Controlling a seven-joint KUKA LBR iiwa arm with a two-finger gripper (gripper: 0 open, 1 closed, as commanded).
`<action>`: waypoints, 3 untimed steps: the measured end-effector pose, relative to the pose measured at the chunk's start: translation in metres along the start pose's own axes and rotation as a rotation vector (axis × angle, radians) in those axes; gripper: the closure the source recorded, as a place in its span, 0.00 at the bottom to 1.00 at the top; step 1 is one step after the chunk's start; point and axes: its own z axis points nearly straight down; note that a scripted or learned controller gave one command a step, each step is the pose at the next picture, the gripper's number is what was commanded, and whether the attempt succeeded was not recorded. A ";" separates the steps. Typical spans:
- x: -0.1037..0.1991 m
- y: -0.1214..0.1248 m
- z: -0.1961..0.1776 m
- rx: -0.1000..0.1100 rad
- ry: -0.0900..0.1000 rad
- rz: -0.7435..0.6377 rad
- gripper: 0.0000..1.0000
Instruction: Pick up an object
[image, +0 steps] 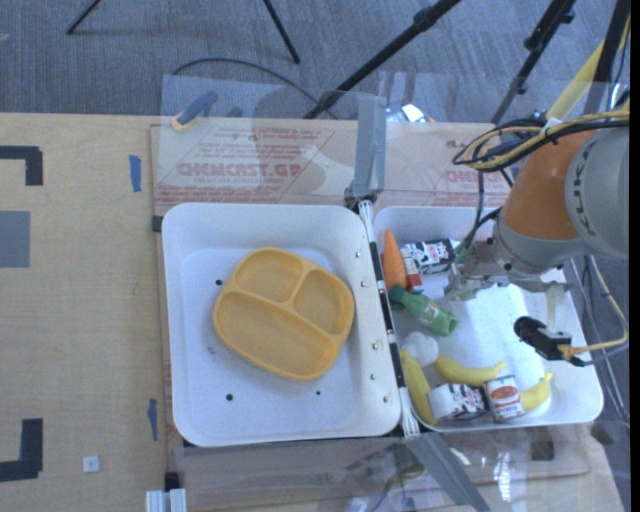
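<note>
- The arm (560, 190) is reaching in from the right and hanging over the right bin (590, 385), with the end effector (468, 280) sitting low near the bin's upper left part.
- Whether the end effector is open or closed, I cannot tell; the wrist is hiding that part.
- No object is showing in its grip, so the pick is looking not yet done.
- The nearest likely target, a green bottle (425, 311), is lying just left of and slightly below the end effector.
- The bottle's long axis is running diagonally, from upper left to lower right, with the darker end pointing up-left.
- A carrot (395, 262) is lying just left of the end effector, its long axis running nearly up-down along the bin's left wall.
- Two bananas (470, 371) are lying farther down, near a small can (506, 397), well below the end effector.
- The left bin (190, 300) is holding a yellow divided plate (283, 312), well apart from the arm.
- A short move left and down is looking sufficient, with the grip set across the bottle's diagonal.
</note>
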 end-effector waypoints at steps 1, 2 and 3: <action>0.000 0.000 0.000 0.000 0.000 0.000 0.00; 0.000 0.001 -0.010 -0.003 0.000 0.002 1.00; -0.001 0.001 -0.020 -0.005 -0.001 0.005 1.00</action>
